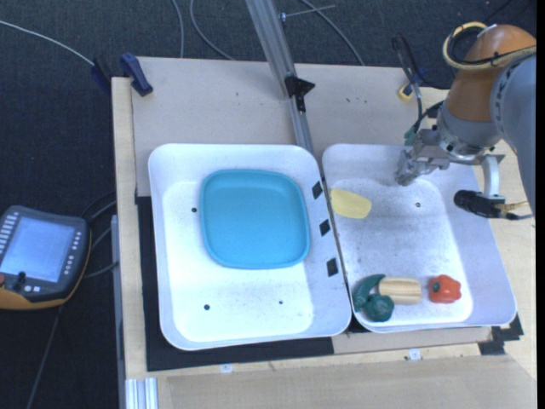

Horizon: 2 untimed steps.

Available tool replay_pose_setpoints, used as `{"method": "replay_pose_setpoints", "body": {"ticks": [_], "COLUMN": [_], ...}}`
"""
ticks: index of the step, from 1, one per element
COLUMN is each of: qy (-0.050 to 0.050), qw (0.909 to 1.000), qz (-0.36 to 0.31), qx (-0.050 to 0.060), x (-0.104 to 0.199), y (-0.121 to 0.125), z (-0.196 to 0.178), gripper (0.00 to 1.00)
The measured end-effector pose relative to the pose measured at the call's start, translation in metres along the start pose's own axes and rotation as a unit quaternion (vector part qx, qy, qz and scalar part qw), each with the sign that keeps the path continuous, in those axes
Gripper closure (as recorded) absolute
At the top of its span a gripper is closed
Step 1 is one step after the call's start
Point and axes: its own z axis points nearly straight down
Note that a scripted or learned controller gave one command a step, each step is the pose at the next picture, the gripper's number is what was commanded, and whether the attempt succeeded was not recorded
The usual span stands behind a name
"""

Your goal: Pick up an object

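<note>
Both white bins [247,331] look like smooth plastic, faintly glossy and speckled with dark scuffs. Inside the left one lies a blue tray [255,218] — matt, smooth plastic. Around the bins, the bench [204,100] shows a flat, dull board surface. Behind the bins slants a metal rail [274,41] — brushed, pale sheen.

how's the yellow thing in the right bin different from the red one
The yellow piece is pale, flat and plain, alone by the right bin's left wall. The red piece is bright, rounder, with a green stem end, near the front edge beside a tan block. Both are small and lie untouched in that bin.
</note>
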Motion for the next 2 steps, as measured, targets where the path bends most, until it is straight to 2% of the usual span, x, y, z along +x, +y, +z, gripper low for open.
{"method": "replay_pose_setpoints", "body": {"ticks": [2], "qy": [0.000], "qw": [1.0000], "qz": [0.000], "qx": [-0.001], "x": [-0.001], "y": [-0.001], "z": [-0.086], "gripper": [1.00]}}
